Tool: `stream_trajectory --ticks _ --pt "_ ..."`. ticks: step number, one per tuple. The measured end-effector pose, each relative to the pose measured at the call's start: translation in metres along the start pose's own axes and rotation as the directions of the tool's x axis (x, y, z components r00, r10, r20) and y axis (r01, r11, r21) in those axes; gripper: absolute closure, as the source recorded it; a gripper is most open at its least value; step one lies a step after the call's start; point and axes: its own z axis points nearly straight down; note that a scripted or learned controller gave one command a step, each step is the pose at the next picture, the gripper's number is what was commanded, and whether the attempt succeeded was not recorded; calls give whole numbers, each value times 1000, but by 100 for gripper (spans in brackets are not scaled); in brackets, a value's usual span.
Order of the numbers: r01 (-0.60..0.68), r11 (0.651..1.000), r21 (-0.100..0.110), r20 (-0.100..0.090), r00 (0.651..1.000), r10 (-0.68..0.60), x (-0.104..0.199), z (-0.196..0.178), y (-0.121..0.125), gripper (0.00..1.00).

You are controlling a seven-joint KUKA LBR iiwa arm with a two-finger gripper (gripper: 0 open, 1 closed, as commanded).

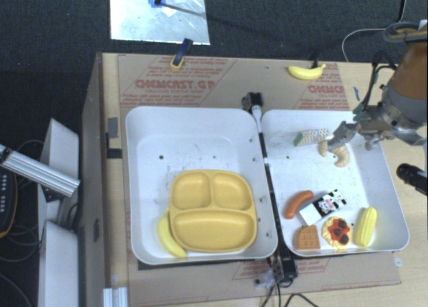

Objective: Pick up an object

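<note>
The arm reaches in from the right, its pincer (pixel 349 133) hanging over the upper part of the right bin (pixel 384 185), just above a pale curved toy (pixel 340 154). A small corn cob (pixel 311 137) lies to the left of it. Near the bin's front lie a sausage (pixel 298 203), a black-and-white block (pixel 322 207), a waffle (pixel 307 237), a pizza piece (pixel 336 231) and a yellow corn (pixel 365 226). The left bin (pixel 147 165) holds a yellow divided tray (pixel 212 209) with a banana (pixel 168 237) touching its left front corner. Another banana (pixel 306 70) lies on the bench (pixel 200 81) behind the bins.
</note>
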Motion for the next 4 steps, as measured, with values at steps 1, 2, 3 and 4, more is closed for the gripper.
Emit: stream_trajectory --ticks 1,2,3,4 --pt "-2 1000 3 -1 1000 2 14 95 -35 0" --pt "0 1000 1 -1 1000 0 50 139 -49 0" --pt "-1 1000 2 -1 1000 1 57 158 -48 0" --pt "-1 1000 -1 -1 1000 1 57 147 -47 100"
